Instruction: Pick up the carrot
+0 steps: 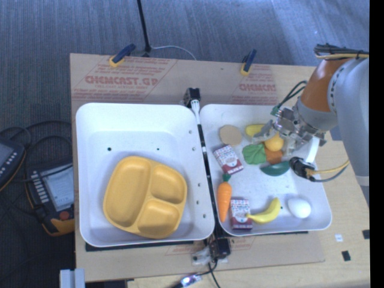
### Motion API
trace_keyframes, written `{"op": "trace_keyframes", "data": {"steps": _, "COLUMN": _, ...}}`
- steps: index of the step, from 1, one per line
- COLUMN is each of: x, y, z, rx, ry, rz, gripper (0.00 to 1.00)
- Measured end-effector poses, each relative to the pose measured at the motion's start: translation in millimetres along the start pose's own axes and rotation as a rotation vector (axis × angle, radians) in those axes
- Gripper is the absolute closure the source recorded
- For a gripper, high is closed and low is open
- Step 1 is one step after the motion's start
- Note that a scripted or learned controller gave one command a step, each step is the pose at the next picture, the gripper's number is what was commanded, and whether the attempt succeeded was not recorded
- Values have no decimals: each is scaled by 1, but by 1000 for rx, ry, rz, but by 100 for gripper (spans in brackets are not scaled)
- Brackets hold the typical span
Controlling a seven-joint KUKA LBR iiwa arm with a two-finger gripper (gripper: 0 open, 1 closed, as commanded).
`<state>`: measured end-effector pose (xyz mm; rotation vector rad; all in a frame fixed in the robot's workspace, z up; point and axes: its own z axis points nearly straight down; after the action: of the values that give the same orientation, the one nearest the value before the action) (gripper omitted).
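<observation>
Hovering over the upper right part of the right-hand shallow white bin (324, 218), your grey arm's two-finger gripper (287, 131) sits among a cluster of toy food: a yellow lemon-like piece (274, 143), an orange lump (273, 156) under it, a green leaf shape (254, 153) and a dark green pod (276, 169). You cannot tell from this slant whether the claw is apart or together, and nothing is plainly seen between it.

Your target, the orange plastic carrot with a green top (224, 199), lies at the lower left of that same bin, just beside the dividing wall, its green end pointing up the frame. A small red-and-white carton (240, 213) lies touching or nearly touching its right side, and a yellow banana (266, 212) lies just past that.

You appear to be at the approach step, with the carrot untouched. Your next move likely calls for travelling toward the lower left, then lining the claw across the carrot's narrow width, clear of wall and carton.
</observation>
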<state>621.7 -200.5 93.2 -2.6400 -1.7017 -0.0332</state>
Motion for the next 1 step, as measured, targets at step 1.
{"op": "trace_keyframes", "data": {"steps": 1, "x": -3, "y": 1, "z": -9, "rx": -2, "ry": -8, "rz": -2, "gripper": 100}}
